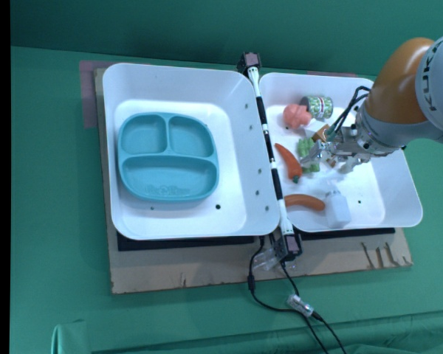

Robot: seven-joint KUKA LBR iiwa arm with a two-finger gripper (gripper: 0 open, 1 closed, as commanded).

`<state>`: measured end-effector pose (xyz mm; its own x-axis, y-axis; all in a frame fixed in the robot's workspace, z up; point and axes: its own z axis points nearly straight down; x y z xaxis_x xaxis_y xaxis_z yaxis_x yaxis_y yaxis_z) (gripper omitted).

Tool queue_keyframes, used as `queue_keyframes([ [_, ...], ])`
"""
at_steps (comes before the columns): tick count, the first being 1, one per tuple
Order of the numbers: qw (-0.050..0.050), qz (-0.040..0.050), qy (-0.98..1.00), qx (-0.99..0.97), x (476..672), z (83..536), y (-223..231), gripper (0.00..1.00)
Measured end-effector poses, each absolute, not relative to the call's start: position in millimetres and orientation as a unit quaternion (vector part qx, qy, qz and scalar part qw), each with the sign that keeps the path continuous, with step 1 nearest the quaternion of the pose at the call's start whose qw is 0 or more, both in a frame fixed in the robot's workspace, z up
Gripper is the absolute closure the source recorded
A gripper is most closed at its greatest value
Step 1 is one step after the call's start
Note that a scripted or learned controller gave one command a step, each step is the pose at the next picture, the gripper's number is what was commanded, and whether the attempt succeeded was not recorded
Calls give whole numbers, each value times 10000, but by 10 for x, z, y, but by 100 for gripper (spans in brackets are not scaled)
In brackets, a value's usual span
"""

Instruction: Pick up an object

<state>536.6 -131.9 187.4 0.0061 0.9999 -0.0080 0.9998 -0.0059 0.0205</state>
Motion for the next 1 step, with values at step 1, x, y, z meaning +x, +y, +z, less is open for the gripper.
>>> queue_keyframes([
  [1, 158, 80, 7031, 7108, 5404, 2022, -1338, 100],
])
